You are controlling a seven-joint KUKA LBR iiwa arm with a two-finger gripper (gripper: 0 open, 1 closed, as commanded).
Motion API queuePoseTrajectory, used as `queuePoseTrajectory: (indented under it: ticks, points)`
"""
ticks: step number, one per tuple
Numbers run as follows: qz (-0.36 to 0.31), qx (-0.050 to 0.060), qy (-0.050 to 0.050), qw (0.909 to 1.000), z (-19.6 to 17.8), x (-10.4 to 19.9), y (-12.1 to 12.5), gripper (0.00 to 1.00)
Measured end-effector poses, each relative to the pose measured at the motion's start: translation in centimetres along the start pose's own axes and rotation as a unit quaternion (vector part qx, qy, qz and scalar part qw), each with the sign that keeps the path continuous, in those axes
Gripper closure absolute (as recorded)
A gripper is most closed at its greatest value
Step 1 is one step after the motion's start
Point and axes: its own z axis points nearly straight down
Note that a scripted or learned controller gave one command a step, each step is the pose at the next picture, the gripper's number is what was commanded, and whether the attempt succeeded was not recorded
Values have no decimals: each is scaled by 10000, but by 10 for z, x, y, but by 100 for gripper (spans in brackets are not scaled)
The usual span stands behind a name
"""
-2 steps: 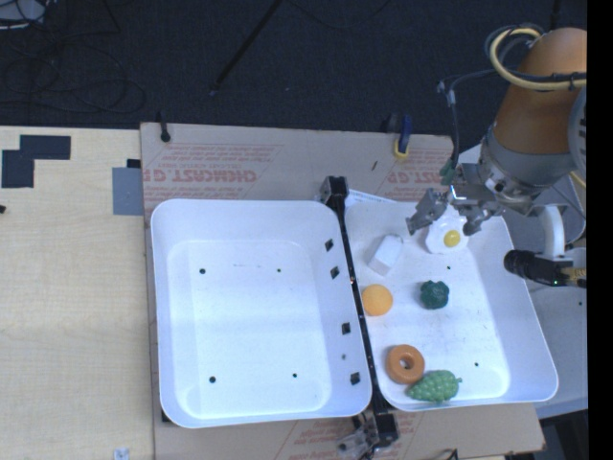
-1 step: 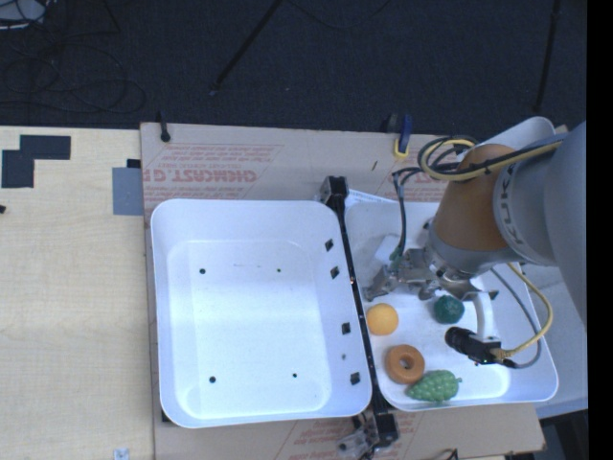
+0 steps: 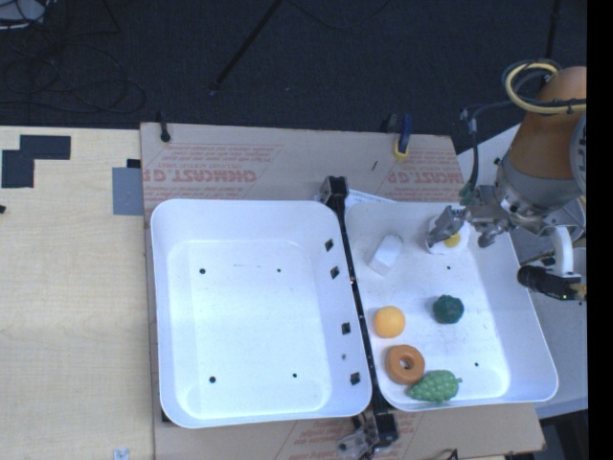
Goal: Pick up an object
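Observation:
The right bin [image 3: 517, 353] holds several small objects. A white block [image 3: 386, 251] lies near its back left, and an orange ball [image 3: 389, 322] sits by the divider. A dark green lump [image 3: 447, 309] rests mid-bin. A brown ring [image 3: 405, 363] and a green grape bunch [image 3: 434, 386] lie at the front. My gripper [image 3: 465, 232] hangs over the bin's back right, open, its fingers spread wide. A small yellow object [image 3: 451, 241] lies just by the left finger [image 3: 442, 230], partly hidden by it and not clamped.
The left bin [image 3: 172, 257] stands beside the right one, with a black clip rail [image 3: 347, 286] between them. Both sit on a cardboard sheet [image 3: 239, 166]. The grey arm with its orange band [image 3: 551, 132] comes in from the right.

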Motion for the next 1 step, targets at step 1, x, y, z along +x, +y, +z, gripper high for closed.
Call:
queuePoseTrajectory:
  ticks: [1]
  points:
    - [10,111,42,9999,94,-48,-75,0]
